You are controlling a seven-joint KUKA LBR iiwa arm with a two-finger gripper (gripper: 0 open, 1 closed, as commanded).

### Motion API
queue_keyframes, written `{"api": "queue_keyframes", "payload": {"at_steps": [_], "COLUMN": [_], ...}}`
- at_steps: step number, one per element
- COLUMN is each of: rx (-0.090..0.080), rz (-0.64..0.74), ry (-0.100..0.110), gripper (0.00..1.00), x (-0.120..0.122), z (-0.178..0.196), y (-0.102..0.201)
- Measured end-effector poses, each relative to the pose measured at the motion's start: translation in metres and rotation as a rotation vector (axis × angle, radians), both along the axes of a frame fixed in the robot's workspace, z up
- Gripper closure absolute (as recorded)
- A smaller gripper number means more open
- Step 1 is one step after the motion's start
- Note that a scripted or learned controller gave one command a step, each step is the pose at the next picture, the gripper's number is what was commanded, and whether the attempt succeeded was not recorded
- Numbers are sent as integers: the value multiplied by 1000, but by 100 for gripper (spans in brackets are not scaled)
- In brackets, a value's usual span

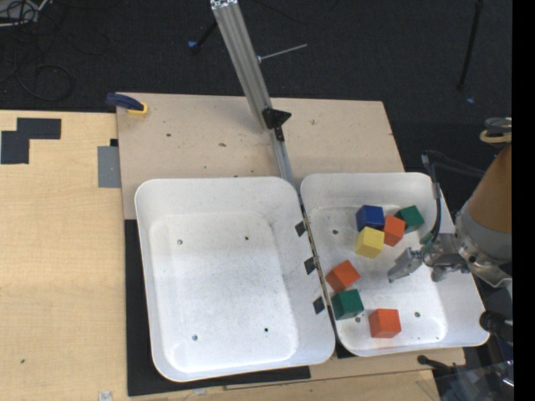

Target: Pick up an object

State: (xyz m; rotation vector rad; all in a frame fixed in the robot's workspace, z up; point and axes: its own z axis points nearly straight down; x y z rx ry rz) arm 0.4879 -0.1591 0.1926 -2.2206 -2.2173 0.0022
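The right bin holds several small blocks. A blue block, a yellow block, an orange block and a green block cluster near its back. An orange block and a green block lie by the left wall, and a red-orange block sits near the front. My gripper hangs over the right part of this bin, right of the yellow block and above the red-orange one. Nothing shows between its fingers.
The left bin lies beside the right one, with black clips along the shared wall. A slanted aluminium post rises behind the bins. A blue and yellow clamp lies at the board's back left corner.
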Motion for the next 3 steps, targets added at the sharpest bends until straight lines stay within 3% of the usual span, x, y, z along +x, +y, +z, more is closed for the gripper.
{"api": "queue_keyframes", "payload": {"at_steps": [1,2,3], "rx": [0,1,0], "rz": [-1,-1,-1], "ry": [-1,5,-2], "gripper": [0,0,0], "x": [0,3,4], "z": [0,-56,-102], "y": [0,-9,-8]}}
